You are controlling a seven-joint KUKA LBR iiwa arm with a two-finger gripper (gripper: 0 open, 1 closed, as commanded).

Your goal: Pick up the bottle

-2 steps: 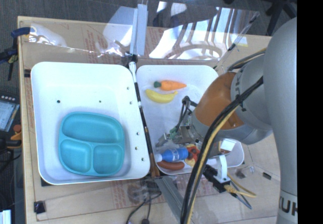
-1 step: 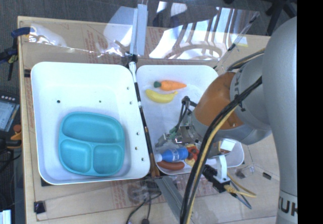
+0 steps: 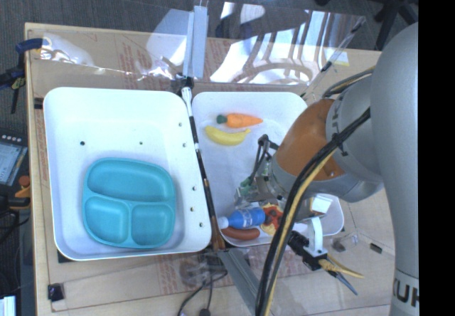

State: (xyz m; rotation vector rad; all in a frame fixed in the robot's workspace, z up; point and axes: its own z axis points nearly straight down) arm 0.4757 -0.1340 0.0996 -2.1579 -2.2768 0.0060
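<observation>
Two white bins side by side. Left bin [image 3: 64,122] holds a teal divided tray [image 3: 130,202] at lower left of frame. Right bin [image 3: 284,104]: a toy carrot [image 3: 240,120] near the top edge, a banana [image 3: 226,136] just below it, touching or nearly so. The bottle [image 3: 245,219], blue with a white cap, lies on its side at the bin's lower edge, cap pointing left; a sausage [image 3: 242,234] just beneath it, small red and yellow pieces at its right end. Gripper [image 3: 257,190] sits low over the bin, just above the bottle; grip state cannot be told, and nothing is visibly held. Grey arm [image 3: 398,115] with orange band fills the right side.
</observation>
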